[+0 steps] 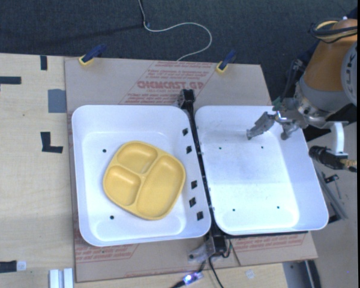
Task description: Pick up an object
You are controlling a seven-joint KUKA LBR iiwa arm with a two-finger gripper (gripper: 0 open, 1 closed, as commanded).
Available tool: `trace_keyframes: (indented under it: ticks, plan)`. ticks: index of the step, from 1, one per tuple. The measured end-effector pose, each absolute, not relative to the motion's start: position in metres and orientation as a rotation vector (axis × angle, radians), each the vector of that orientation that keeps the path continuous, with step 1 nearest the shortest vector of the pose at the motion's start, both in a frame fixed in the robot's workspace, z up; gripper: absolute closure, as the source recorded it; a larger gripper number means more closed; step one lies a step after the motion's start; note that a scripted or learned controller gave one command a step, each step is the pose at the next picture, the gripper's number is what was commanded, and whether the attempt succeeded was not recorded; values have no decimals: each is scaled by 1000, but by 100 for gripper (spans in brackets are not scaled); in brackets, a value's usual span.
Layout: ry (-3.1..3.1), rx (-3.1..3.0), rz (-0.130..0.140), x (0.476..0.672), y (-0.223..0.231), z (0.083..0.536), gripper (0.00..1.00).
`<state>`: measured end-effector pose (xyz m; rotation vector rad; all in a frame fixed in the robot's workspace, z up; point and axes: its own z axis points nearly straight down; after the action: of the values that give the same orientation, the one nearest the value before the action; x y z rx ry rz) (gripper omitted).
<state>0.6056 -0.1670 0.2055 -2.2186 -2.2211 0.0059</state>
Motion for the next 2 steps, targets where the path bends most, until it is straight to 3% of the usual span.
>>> trace_keyframes:
  ticks: [2]
  plan:
    - [-2221,-2216,6,605,-158,89,0]
